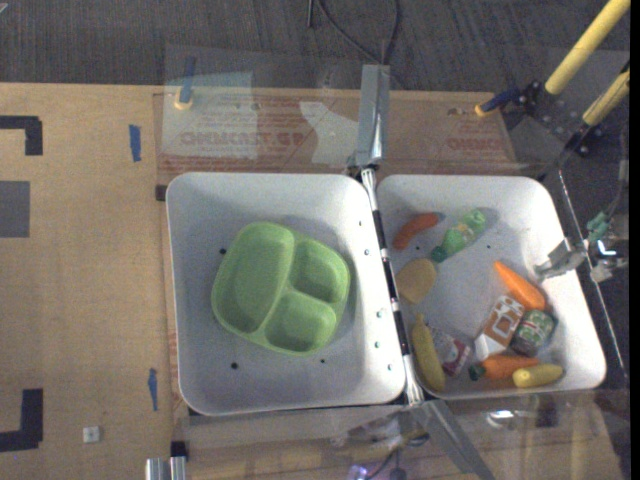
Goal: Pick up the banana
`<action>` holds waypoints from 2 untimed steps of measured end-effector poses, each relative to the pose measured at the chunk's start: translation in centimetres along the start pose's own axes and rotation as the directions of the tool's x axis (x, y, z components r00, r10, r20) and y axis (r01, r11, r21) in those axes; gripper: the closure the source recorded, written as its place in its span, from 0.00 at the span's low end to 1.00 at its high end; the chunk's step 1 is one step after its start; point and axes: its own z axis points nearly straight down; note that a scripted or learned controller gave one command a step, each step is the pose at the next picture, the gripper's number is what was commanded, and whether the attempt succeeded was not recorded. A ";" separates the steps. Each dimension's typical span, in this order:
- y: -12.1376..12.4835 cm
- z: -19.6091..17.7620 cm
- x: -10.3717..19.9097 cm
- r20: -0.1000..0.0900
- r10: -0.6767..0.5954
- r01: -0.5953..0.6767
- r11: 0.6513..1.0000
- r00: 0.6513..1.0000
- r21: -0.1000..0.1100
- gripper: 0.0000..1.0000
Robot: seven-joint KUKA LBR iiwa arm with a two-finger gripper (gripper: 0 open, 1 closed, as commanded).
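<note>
Yellow banana [428,353] lies lengthwise along the right bin's [560,208] left wall.

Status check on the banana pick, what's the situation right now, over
Gripper at right bin's right rim, holding nothing visible. Banana lying along that bin's left wall, near corner, untouched. Small packet right beside it; orange carrots farther right.

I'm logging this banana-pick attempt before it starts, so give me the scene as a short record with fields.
target: banana, lying along the left wall of the right bin
nearest neighbour: small packet, just right of it
left bin: holds green divided plate
gripper: at the right bin's right rim, far from the banana
task state: banana not yet picked
</note>
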 end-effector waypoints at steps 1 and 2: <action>0.1 -1.0 -0.1 0.001 0.001 -0.001 1.000 1.000 -0.002 1.00; 5.3 -12.2 1.2 0.002 0.155 -0.155 0.988 0.988 -0.001 1.00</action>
